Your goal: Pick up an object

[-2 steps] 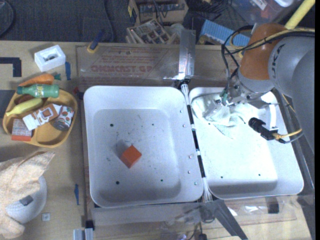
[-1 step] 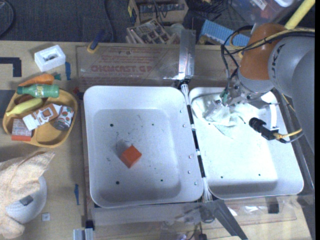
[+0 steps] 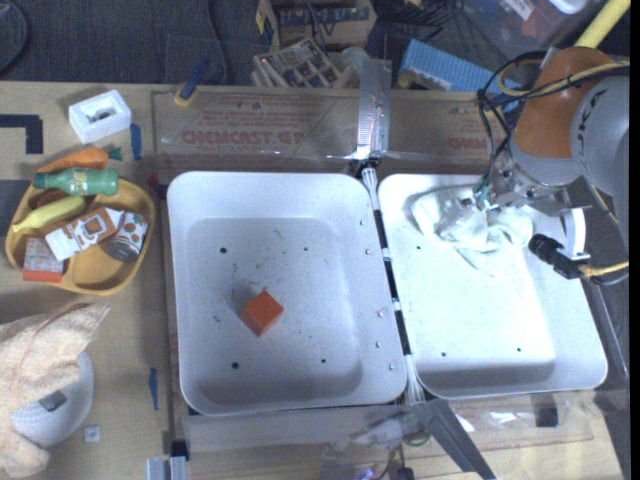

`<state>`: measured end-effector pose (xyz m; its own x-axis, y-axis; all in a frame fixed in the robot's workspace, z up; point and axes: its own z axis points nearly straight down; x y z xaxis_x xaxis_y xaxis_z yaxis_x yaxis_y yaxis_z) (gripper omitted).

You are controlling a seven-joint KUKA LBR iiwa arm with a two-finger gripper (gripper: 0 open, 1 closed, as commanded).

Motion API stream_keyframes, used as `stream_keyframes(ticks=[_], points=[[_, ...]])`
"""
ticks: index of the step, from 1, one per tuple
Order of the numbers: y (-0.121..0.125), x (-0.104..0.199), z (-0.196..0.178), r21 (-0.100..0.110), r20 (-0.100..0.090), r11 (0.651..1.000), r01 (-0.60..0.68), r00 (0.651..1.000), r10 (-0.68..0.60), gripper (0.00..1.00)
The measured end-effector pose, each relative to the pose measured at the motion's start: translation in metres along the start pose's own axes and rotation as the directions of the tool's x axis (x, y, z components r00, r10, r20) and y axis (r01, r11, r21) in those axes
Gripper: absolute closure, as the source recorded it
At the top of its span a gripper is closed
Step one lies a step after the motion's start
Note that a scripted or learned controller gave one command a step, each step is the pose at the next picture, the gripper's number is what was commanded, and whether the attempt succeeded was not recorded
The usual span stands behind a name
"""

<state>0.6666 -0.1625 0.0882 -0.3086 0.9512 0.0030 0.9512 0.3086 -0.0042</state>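
Hand (image 3: 487, 200) sits low over crumpled white cloth (image 3: 470, 223) in right bin (image 3: 500, 358); its state cannot be told. Orange block (image 3: 262, 312) lies alone in left bin (image 3: 200, 218). Recommend lifting straight up, slowly.

A: The gripper (image 3: 478, 206) sits low over a crumpled white cloth (image 3: 470, 226) in the right bin (image 3: 500, 353); whether anything is between its fingers cannot be told, since white cloth and pale metal blur together there.

B: The arm (image 3: 585, 118) is cut off by the right edge. In the yellow bowl (image 3: 95, 268) at the left, the packets overlap and their labels are too small to read.

A: The beige cloth (image 3: 40, 358) runs off the lower left corner.
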Motion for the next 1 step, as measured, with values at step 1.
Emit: stream_keyframes(ticks=[1], points=[[0.0017, -0.0018, -0.0128, -0.008, 0.009, 1.0, 0.001, 1.0, -0.001, 1.0]])
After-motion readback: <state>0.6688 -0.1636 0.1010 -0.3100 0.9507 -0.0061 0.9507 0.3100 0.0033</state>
